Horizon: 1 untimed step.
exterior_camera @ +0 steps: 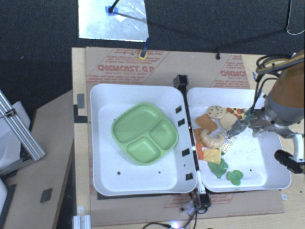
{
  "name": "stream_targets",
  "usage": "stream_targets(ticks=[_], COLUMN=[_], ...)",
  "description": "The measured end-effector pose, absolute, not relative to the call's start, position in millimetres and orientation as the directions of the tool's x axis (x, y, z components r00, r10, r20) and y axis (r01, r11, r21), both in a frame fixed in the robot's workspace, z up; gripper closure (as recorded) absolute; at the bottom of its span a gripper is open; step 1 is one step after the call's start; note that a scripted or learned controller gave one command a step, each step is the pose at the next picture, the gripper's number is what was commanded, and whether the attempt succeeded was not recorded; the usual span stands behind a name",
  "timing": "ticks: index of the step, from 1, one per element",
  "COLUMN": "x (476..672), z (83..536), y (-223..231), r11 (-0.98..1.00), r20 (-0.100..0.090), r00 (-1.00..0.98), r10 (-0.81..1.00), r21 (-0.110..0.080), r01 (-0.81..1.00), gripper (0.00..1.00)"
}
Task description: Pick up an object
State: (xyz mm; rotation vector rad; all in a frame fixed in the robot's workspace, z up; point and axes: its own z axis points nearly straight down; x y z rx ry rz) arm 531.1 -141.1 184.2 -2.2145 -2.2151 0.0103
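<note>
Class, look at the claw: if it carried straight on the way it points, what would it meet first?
Probably the pale shrimp-like toy: the claw points down-left at it in the right bin, though depth is unclear.

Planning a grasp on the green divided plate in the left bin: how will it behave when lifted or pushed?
The green divided plate looks like moulded plastic, so probably stiff and light. It lies flat on the left bin, so it would likely slide rather than tip. Its low rim may slip from narrow fingers.

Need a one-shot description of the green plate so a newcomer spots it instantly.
Two white bins sit side by side on the bench; look in the left bin. The green plate lies near its middle, pale green with three compartments. It is far larger than the small food pieces, which are all in the right bin.
</note>
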Motion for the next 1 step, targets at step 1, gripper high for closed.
stream_targets(ticks=[1], x=[534.2], z=[190.4], y=[-141.0], r11=[0.003], r20=[0.000], r00=[-0.003], r10=[1.000], r21=[0.001], r01=[1.000], gripper=[0.00])
